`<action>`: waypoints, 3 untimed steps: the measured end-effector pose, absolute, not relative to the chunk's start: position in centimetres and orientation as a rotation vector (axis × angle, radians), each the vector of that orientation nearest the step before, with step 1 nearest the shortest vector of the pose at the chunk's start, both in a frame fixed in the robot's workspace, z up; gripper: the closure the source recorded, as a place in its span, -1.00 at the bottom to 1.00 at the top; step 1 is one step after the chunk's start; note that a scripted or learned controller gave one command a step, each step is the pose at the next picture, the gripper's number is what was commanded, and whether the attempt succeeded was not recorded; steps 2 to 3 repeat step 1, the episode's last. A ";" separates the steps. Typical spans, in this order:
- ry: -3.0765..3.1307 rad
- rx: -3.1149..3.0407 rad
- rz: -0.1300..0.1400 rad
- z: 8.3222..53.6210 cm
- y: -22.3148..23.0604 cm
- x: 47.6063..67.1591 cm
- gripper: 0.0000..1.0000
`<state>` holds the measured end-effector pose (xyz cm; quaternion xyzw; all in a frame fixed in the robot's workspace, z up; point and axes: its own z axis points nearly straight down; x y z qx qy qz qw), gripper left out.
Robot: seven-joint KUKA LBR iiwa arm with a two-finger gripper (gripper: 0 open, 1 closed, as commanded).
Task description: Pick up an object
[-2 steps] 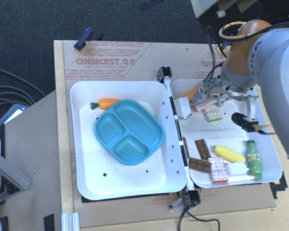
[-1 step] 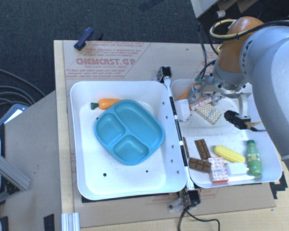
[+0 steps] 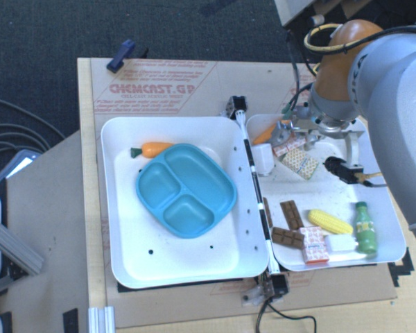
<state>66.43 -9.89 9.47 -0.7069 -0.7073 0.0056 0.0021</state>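
Over the right white bin (image 3: 395, 238), the grey gripper (image 3: 296, 139) hangs above a checkered packet (image 3: 299, 164); I cannot tell its grip. Nearby lie bumpy yellow corn (image 3: 330, 221) and a smooth green bottle (image 3: 365, 229). Cardboard (image 3: 152, 89) reads "CHEMCAST".

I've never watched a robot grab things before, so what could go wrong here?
The gripper is down in the right bin, above a patterned packet near the bin's far corner. An orange item and a white block crowd that corner, so it might nudge them or catch two things. It is also close to the divider between the bins and could bump it.
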 end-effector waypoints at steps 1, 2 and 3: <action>-2.224 -2.221 -0.003 18.6 -5.3 64.0 1.00; -2.224 -2.221 -0.003 18.6 -5.3 64.0 1.00; -2.224 -2.221 -0.003 18.6 -5.3 64.0 1.00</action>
